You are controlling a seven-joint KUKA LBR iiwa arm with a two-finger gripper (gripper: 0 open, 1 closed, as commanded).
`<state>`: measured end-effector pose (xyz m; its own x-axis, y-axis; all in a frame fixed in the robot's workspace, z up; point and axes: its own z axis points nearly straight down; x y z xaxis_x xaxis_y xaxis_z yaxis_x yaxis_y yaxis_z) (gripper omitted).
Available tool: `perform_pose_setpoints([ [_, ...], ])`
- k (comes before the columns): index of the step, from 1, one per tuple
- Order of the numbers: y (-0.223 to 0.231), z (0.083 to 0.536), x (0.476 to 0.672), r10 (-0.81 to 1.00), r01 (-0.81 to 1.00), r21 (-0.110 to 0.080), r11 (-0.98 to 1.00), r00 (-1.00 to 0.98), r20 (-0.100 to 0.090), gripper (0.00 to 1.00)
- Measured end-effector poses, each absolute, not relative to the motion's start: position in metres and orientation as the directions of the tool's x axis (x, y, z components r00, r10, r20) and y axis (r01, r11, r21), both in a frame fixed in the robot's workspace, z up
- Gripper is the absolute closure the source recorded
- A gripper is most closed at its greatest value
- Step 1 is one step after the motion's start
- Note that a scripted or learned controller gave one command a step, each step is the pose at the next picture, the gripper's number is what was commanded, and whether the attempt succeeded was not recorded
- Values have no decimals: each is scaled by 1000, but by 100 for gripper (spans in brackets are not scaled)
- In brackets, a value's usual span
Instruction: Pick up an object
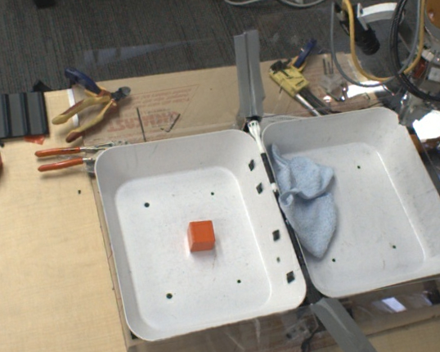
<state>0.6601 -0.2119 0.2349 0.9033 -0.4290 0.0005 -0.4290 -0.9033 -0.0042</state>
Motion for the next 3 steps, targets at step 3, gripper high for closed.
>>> perform_pose_setpoints([
  [3, -222, 267, 587, -200, -200, -6, -980, 980, 0, 100],
])
